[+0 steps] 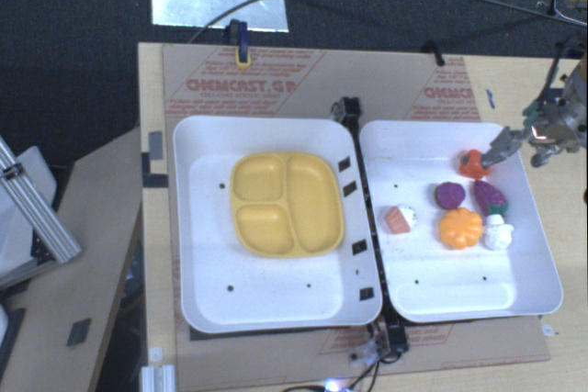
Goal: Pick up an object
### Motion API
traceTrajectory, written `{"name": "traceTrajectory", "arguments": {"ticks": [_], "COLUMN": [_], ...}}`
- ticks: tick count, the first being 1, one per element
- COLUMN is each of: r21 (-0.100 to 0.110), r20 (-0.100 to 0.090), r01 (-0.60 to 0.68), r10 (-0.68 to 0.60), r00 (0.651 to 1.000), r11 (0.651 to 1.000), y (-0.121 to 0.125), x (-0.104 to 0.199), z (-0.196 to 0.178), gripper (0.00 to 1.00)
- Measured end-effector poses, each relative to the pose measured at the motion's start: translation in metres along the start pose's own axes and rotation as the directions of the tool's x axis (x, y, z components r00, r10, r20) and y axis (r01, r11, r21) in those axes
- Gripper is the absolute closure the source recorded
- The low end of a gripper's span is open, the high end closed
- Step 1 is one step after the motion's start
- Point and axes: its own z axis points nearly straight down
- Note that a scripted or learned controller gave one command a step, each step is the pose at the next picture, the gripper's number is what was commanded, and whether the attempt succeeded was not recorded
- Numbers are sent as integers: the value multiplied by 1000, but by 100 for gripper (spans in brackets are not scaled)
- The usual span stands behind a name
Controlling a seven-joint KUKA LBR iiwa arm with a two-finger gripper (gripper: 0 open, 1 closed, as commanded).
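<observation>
Two white bins: the left one [197,225] holds one yellow divided tray [285,202], the right one [542,289] six small toys. Gripper [501,147] at the right bin's far edge, finger spread impossible to tell; one orange-red piece [472,163] touches its tip. Just nearer: two purple pieces [450,195], one orange pumpkin [460,228], one white piece [498,235]; one pink-and-white block [399,218] farther left.

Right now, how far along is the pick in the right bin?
Done: the gripper has reached the right bin and its fingers sit by the small orange-red toy. In hand: nothing clearly; I cannot tell if the toy is gripped. Left: grasping and lifting. The purple piece, orange pumpkin and white piece lie on the floor.
</observation>
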Motion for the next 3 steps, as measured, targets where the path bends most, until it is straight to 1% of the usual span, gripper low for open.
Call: {"name": "traceTrajectory", "arguments": {"ticks": [1,2,3], "r21": [1,3,2], "r20": [0,-1,-1], "r01": [-2,1,-2], "r10": [2,-1,2], "r00": [1000,1000,1000], "r11": [1000,1000,1000], "y": [9,19,24], "x": [-5,-1,-3], "z": [50,102,145], "gripper": [0,0,0]}}
